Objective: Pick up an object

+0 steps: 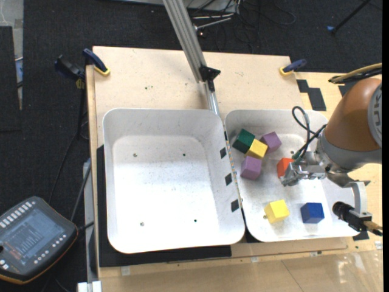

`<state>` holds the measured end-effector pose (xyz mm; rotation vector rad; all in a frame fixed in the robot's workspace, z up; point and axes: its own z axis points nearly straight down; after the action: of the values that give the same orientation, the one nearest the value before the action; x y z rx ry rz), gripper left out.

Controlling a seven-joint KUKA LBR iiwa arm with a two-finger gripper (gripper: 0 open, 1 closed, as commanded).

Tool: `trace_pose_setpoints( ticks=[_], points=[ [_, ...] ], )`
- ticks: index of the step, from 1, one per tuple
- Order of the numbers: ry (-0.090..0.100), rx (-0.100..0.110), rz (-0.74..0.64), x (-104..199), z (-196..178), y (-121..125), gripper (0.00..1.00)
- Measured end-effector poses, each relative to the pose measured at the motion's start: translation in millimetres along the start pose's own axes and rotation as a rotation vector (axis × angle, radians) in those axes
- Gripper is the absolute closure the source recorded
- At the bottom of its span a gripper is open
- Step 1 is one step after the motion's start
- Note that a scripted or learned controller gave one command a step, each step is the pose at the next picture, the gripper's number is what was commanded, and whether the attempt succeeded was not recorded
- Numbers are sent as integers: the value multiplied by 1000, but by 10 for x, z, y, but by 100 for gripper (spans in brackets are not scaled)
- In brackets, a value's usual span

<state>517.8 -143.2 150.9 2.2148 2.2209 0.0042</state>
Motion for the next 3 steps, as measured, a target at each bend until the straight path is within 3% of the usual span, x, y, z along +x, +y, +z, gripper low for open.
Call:
trace_pose_setpoints(
  ticks=[2,3],
  points=[
    [-1,-2,-1,-64,-1239,125,100],
    [0,3,0,-63,-1328,133,100]
  ],
)
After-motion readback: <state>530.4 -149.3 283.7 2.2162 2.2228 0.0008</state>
